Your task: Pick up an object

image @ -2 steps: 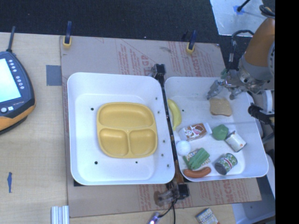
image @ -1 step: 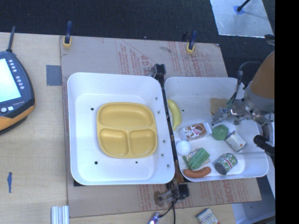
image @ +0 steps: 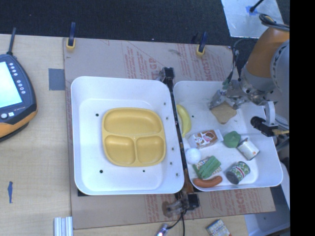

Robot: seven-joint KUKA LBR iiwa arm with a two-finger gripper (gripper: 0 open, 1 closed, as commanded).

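Observation:
My gripper (image: 227,102) hangs over the back of the right bin (image: 268,178), its two fingers spread open. A tan slice of toast (image: 224,114) lies on the bin floor right under and just in front of the fingertips, and nothing is between them. More objects lie in this bin: a yellow banana (image: 183,119) along the left wall, a red-and-white snack packet (image: 204,138), a green lump (image: 231,139), a small white cylinder (image: 247,149), a white ball (image: 192,155), green vegetables (image: 209,166), a tin can (image: 238,172) and a sausage (image: 207,182).
The left bin (image: 83,132) holds a yellow divided plate (image: 134,135). A control pendant (image: 12,95) rests at the far left of the bench. Clamps (image: 71,43) hold the cardboard at the back edge. The arm's grey and orange body (image: 268,58) looms over the right bin's back right corner.

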